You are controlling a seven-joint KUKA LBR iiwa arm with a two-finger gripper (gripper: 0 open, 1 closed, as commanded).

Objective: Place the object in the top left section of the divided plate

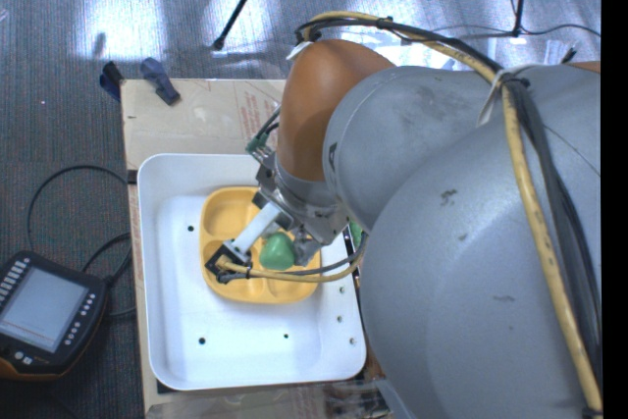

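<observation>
A yellow divided plate (pixel 222 214) lies in the left white bin (pixel 177 329). Its top left section shows bare yellow. A round green object (pixel 276 252) sits at the plate's middle right, right under my gripper (pixel 286 236), which hangs low over the plate. The wrist and arm hide the plate's right side and the gripper's tips. Whether the green object rests on the plate or is held, I cannot tell.
The big grey arm (pixel 461 240) covers the right half of the view, including the right bin. A teach pendant (pixel 44 309) lies on the floor at the left. Blue clamps (pixel 157 78) sit by the bench's far left corner.
</observation>
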